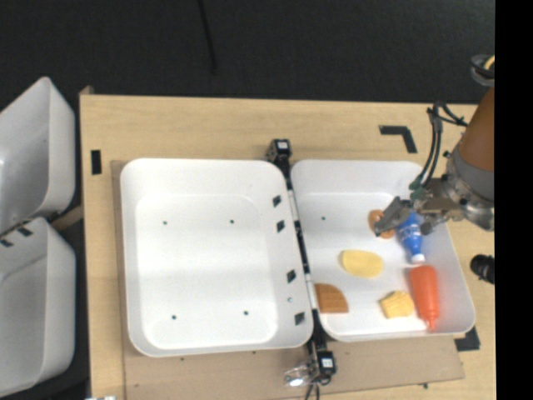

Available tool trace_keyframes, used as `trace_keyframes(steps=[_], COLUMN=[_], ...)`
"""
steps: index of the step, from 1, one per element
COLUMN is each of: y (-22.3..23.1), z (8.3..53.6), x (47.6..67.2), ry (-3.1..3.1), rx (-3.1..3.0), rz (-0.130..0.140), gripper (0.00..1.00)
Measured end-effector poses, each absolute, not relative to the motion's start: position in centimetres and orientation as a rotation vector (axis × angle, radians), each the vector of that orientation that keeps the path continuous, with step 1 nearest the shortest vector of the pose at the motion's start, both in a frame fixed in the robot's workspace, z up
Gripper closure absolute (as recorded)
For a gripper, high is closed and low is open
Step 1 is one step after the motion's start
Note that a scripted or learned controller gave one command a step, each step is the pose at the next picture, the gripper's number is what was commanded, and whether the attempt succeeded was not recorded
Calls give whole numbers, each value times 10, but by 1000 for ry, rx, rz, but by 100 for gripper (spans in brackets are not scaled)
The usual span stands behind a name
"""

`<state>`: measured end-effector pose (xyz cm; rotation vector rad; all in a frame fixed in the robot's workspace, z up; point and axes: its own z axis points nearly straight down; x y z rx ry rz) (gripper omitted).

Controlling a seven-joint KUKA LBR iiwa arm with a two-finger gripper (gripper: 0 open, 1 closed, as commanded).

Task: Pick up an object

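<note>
I see the gripper (405, 215) low over the right bin (350, 182), near its right edge, directly above a small blue object (411, 240) and an orange-brown piece (381, 222). Whether it grips either, I cannot tell. The blue object's long axis runs toward the front edge.

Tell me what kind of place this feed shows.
Likely a robot grasping test bench: two white bins side by side, toy food such as an orange carrot, and the arm's pincer over the right bin.
</note>
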<state>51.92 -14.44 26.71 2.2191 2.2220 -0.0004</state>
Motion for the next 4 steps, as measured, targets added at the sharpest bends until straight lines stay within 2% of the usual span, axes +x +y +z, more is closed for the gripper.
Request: trace_keyframes(steps=[1, 2, 3, 4], y=[-95, -98, -173, -138], z=[94, 111, 100, 172], x=[490, 493, 489, 562], ry=[2226, 2212, 2214, 2222], rx=[2224, 2229, 2225, 2206], rz=[-6, 3, -2, 11], gripper=[0, 100, 100, 100])
